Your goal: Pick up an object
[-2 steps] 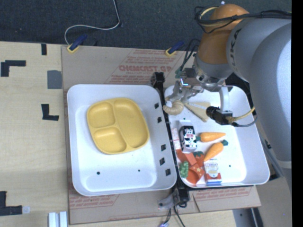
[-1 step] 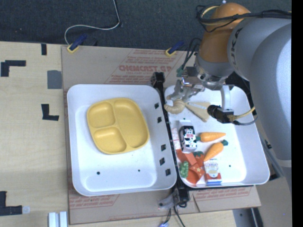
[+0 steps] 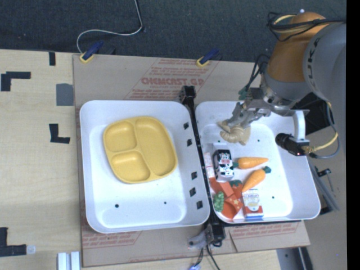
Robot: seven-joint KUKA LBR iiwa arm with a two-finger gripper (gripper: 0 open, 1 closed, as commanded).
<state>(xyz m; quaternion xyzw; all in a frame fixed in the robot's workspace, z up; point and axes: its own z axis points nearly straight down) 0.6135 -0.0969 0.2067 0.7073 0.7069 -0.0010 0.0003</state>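
Yellow divided plate [image 3: 139, 149] in left bin [image 3: 93, 117]; gripper [image 3: 239, 120] clasping beige toy [image 3: 235, 133].

The arm [image 3: 306, 49] is cut off by the view's right edge, its base out of sight. Its gripper [image 3: 243, 118] covers the top of the beige object [image 3: 235, 133] near the right bin's [image 3: 292, 210] far edge. Labels on the small cartons [image 3: 224, 163] are too small to read.
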